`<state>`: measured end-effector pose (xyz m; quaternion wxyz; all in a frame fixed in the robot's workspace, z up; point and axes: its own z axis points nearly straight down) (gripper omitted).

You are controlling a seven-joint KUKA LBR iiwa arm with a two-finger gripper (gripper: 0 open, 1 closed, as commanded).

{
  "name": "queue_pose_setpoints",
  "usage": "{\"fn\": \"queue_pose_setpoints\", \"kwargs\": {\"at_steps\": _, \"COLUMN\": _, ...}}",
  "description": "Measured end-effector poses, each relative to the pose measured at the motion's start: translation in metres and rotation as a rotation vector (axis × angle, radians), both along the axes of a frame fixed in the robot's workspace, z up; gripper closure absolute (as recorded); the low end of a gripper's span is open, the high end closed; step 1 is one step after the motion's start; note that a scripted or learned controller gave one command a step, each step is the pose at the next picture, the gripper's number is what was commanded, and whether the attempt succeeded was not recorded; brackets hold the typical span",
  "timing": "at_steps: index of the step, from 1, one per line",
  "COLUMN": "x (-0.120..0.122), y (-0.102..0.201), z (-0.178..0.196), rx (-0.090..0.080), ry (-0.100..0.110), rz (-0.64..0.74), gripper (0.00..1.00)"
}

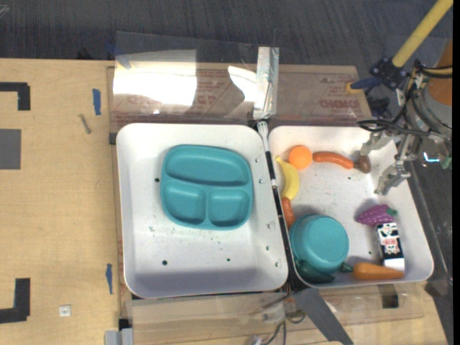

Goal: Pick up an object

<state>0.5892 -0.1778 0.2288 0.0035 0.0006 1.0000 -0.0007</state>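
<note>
Left bin [136,264]: one teal divided plate [207,185], three compartments, lying flat near the middle.

Right bin [420,264]: an orange ball [300,157] near the back left corner; a yellow banana [290,179] just below it along the left wall; an orange-red piece [287,211], partly hidden, further down that wall; a long carrot-like piece with a brown tip [339,161] beside the ball; a teal pot [320,244] at the front left; a purple bunch of grapes [374,214] toward the right; a small black-and-white carton [389,244] just below the grapes; an orange carrot [377,270] along the front wall.

End effector [392,171]: over the right bin's back right area, above the grapes, with nothing between its fingers [386,183]; how far they are spread cannot be told.
</note>
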Motion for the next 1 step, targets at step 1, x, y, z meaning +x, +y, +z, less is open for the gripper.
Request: {"fn": "queue_pose_setpoints", "kwargs": {"at_steps": 1, "x": -0.0171, "y": -0.0258, "z": -0.1391, "rx": -0.003, "ry": -0.006, "rz": 0.059, "gripper": 0.00}}
